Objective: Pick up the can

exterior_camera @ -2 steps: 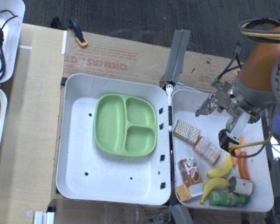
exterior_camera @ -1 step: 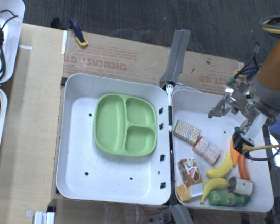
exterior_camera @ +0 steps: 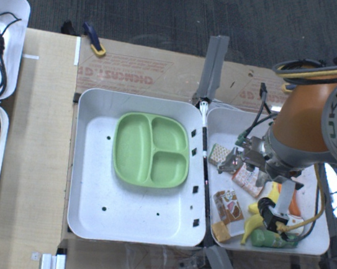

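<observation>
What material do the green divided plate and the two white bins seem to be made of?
The green divided plate looks like moulded plastic with a matte finish: even pastel colour, soft rounded compartment edges, no sharp glare. The left bin and the right bin look like thin white plastic or coated metal, smooth and slightly glossy; the view leaves this open.

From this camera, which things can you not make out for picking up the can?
- The can: none is recognisable in the camera view; the arm covers much of the right bin.
- The hand: too small and dark to judge its opening.
- Small packages and yellow and green items: labels too small to read.
</observation>
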Controlling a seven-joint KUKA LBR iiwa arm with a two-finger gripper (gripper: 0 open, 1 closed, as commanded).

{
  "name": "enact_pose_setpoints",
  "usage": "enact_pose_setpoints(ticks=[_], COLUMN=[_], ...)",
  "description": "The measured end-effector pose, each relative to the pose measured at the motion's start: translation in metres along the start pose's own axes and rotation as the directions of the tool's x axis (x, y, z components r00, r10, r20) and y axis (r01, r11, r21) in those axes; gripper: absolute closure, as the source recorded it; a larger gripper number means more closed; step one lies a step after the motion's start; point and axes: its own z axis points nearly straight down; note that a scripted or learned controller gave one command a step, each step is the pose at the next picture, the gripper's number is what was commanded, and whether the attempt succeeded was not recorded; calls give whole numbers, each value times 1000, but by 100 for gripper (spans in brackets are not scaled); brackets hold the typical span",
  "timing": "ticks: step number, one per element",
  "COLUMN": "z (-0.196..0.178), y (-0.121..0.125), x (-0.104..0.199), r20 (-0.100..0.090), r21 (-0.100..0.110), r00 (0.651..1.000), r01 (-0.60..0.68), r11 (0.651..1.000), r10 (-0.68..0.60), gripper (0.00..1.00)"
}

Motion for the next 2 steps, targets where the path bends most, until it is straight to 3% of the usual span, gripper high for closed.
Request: enact_pose_setpoints(ticks=[1, 2], z=[0, 48], y=[0, 58], x=[0, -53], r20=[0, 0], r21=[0, -1], r00=[1000, 994], r01=[0, -106], r11=[1000, 994], r10=[0, 106], gripper=[0, 0])
